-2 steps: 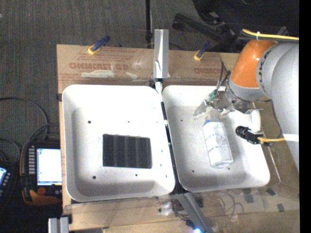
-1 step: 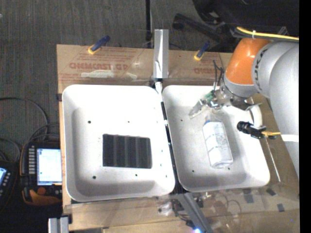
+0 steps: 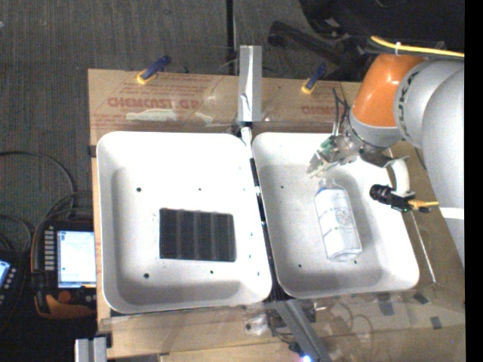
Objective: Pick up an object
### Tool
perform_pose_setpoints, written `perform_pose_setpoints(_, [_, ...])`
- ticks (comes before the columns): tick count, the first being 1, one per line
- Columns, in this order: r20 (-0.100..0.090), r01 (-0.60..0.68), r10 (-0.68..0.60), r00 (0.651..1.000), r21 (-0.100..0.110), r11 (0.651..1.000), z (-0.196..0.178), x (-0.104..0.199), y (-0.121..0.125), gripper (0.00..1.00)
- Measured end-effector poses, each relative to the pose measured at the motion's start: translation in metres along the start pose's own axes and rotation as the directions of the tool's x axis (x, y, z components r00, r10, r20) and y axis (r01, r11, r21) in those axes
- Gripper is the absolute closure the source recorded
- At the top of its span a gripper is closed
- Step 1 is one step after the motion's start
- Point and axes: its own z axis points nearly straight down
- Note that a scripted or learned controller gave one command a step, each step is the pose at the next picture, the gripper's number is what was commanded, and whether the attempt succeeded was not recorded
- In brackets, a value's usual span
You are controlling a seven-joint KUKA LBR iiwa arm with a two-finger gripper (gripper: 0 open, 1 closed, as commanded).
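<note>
Clear plastic bottle (image 3: 336,223) lies flat mid right bin (image 3: 392,277), cap toward far edge, for easy reach. Gripper (image 3: 330,155) above cap (finger state: cannot tell). Black tray (image 3: 197,234), left bin (image 3: 121,277).

Floor (image 3: 113,21): dark grey carpet, seam running up the middle. Table (image 3: 181,100): brown board, printed red lettering, two blue-and-yellow clamps (image 3: 153,69) at its far edge. Left of table: handheld pendant (image 3: 66,266) with lit screen, black cables (image 3: 30,194) trailing.
</note>
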Motion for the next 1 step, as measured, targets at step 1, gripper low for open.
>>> perform_pose_setpoints(1, [-0.007,0.030,-0.030,1.000,0.013,0.999,-0.0523,0.0165,0.0166,1.00])
